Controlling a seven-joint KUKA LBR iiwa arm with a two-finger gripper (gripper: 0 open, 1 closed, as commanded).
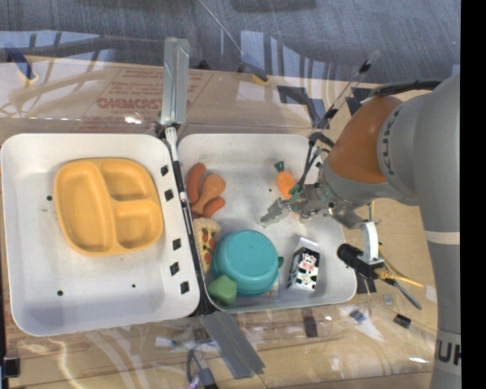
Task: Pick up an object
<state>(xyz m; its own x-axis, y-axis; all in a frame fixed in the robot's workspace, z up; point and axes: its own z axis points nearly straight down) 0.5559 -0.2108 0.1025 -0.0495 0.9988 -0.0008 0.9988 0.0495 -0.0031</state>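
My gripper (277, 210) hangs low over the middle of the right bin (251, 148), reaching in from the right. A small orange carrot (285, 183) with a green top lies just above it, close to the gripper but not visibly held. Below the gripper stands a teal bowl (245, 262). To the bowl's right lies a small white carton with black cow patches (306, 271). Orange sausages (204, 190) lie against the bin's left wall.
A pizza slice (206, 235) and a green piece (223, 289) sit at the bowl's left side. The left bin (24, 258) holds a yellow divided plate (108, 204). A grey divider (175, 87) runs between the bins.
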